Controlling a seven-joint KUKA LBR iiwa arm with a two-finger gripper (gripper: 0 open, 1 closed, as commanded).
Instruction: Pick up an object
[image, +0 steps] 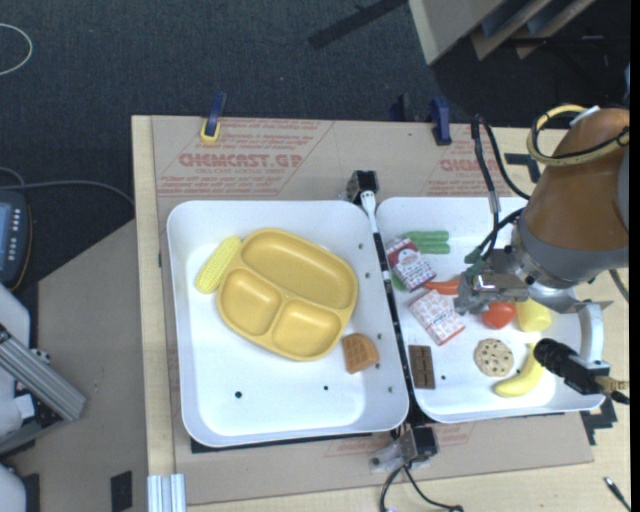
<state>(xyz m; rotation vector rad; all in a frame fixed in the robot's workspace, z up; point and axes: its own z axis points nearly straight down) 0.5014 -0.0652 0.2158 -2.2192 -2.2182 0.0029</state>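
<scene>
While nothing looks lifted yet, the gripper (487, 284) is low in the right bin (455, 400) among the toy food, just above the red tomato (498, 316) and beside the orange carrot (440, 287), so the pick itself seems left to do; whether it is open or closed cannot be told from here. The arm (575, 200) reaches in from the right, bent steeply downward over the bin

Grey arm (575, 225), orange band, black cables
</scene>
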